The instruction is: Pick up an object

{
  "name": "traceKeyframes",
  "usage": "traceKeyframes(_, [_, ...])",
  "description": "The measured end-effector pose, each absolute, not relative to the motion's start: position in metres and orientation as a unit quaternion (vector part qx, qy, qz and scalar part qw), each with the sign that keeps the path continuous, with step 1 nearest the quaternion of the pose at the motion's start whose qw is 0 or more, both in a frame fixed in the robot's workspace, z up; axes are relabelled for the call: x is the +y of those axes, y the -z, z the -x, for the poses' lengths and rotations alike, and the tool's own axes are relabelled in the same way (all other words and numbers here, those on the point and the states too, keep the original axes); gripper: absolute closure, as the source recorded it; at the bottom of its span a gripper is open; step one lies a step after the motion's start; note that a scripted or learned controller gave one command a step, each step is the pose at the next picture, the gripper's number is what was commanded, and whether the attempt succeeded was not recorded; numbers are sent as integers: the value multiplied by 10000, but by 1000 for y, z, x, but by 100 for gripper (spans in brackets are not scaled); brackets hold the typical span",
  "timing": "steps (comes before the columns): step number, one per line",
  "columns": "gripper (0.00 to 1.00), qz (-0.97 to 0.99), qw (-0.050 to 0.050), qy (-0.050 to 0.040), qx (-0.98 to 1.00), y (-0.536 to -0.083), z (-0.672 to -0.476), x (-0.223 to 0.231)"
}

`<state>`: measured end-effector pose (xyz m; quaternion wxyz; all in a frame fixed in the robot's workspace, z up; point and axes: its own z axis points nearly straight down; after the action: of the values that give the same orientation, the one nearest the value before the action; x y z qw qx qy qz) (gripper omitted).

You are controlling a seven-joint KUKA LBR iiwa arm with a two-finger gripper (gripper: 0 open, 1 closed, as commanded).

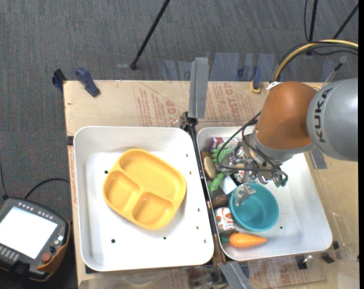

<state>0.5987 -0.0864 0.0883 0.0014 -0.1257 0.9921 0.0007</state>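
Camera view, looking down at a slant on the worktop point(128, 104) with two white bins side by side: the left bin point(91, 149) carries a yellow divided plate point(144, 188), and the right bin point(302, 221) carries a cluster of small things along its left wall. The tool point(249, 182) hangs low over that cluster, just above the rim of a teal bowl point(254, 211); metal parts and cables crowd the wrist, so whether the tool is spread or closed, and whether it has anything, cannot be told. Nearest candidates for the pick are the teal bowl, an orange carrot point(247, 240) lying in front of it, a small can point(225, 220) touching the bowl's left side, and green and brown pieces point(213, 164) nearer the bin's left wall, too tangled to name. Judged by appearance, the bowl is light, rigid plastic with a smooth, somewhat slippery wall; its thin upright rim, one finger inside and one outside, offers the best hold. The carrot appears light and stiff, best pinched across its thicker middle, though its tapered, rounded body may roll or squirt free.
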Motion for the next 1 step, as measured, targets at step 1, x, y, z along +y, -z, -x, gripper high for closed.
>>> traceKeyframes(1, [0, 913, -3, -4, 9958, -88, -613, -88])
